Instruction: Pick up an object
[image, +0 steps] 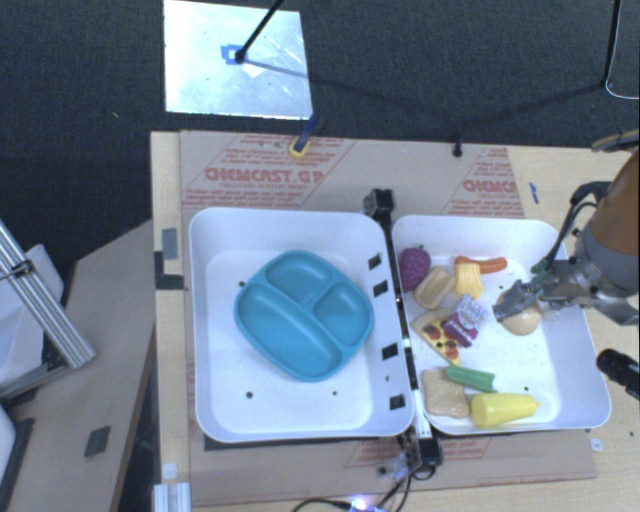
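Observation:
The right bin (575, 385) holds several toy foods: a purple piece (414, 266), a tan piece (434, 287), an orange carrot (481, 266), a pizza slice (440, 337), a purple-and-white wrapper (465, 320), a green piece (470, 377), a tan bread piece (445, 394) and a yellow pepper (503, 408). My gripper (519, 299) reaches in from the right and hangs low over a round beige item (522, 321) in the bin's middle right. Its tips sit right at that item's top.
The left bin (215, 250) holds a blue divided plate (303, 313). A black divider (392, 300) runs between the bins. Cardboard (270, 170) lies under both bins, and a shiny metal sheet (237, 58) lies beyond it.

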